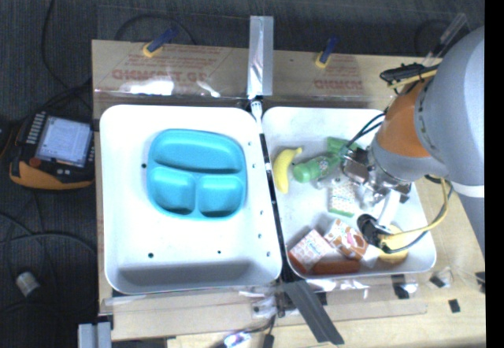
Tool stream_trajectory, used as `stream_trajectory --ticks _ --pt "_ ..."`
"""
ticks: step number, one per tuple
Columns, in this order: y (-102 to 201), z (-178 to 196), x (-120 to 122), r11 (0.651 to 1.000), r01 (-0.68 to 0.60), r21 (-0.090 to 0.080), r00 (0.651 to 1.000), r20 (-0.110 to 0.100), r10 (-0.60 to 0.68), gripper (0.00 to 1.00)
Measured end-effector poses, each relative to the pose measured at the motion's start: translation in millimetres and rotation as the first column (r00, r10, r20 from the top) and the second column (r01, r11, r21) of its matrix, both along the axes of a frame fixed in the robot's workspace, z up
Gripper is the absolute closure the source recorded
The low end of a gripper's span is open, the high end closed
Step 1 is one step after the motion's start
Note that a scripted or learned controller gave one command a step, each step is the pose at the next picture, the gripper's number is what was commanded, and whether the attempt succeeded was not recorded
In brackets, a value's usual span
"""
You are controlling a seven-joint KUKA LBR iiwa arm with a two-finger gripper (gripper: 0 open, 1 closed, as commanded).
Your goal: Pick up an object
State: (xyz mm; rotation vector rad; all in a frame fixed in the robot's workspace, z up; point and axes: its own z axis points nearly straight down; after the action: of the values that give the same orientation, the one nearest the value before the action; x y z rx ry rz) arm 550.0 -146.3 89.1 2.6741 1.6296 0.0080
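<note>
The scene is lit evenly and fairly brightly from above. The two white bins (189,272) are rendered near overexposure, their walls washed pale. Glare is seen on the clear plastic sheet (169,71) behind them and on the metal strip (261,55) between. Soft shadows are cast under the blue tray (197,173). The dark carpet (47,16) appears grainy, and fine detail is softened throughout.

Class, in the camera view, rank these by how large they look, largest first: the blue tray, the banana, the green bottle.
1. Blue tray, plainly largest.
2. Banana and green bottle: these look alike, so no ranking.
</note>
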Motion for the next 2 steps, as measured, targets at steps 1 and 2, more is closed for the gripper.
stream_trajectory --ticks 1,2 --pt "-43 68 -16 0.982 0.188 0.002 0.982 -0.014 -0.188 0.0" --pt "-61 149 -68 0.878 0.479 0.0 0.878 -0.014 -0.479 0.0"
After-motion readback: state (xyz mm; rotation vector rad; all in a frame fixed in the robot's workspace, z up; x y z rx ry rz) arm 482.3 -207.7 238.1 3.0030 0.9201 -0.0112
